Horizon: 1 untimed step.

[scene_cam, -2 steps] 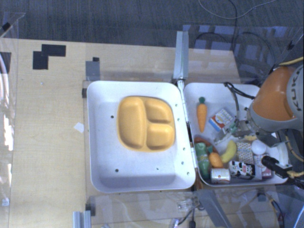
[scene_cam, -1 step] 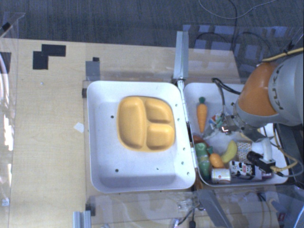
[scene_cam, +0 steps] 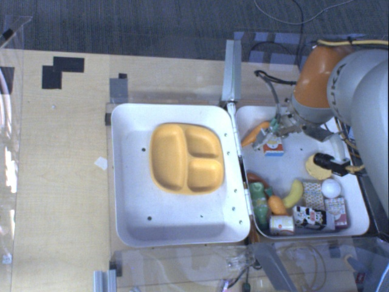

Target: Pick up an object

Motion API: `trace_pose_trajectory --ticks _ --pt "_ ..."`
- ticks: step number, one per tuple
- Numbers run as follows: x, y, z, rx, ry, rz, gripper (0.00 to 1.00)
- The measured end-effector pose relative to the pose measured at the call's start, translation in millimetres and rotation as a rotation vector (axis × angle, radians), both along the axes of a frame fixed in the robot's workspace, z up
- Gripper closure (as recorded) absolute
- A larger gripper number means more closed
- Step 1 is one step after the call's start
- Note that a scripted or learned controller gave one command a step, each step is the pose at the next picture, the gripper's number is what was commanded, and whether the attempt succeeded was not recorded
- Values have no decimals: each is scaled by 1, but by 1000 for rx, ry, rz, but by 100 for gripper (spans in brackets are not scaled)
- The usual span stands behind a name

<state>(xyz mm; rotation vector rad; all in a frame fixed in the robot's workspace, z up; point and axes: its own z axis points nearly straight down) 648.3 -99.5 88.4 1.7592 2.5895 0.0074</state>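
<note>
My gripper (scene_cam: 271, 135) hangs low over the back left of the right bin (scene_cam: 358, 227), reaching in from the right. Directly under and in front of it stands a small white carton (scene_cam: 274, 149) with red and blue print. An orange carrot-shaped thing (scene_cam: 253, 134) lies just to the gripper's left, by the bin's left wall. Whether the gripper touches the carton cannot be made out.
The right bin's front holds a banana (scene_cam: 294, 194), a green bottle (scene_cam: 259, 198), an orange (scene_cam: 276, 205), a white cup (scene_cam: 281, 224), a cow-print box (scene_cam: 309, 218), a white ball (scene_cam: 330, 188) and a yellow disc (scene_cam: 315, 166). A yellow divided tray (scene_cam: 185, 157) lies in the left bin (scene_cam: 130, 218).
</note>
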Motion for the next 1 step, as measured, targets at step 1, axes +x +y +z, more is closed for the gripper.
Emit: trace_pose_trajectory --ticks 1 --pt "2 2 13 -1 -7 7 100"
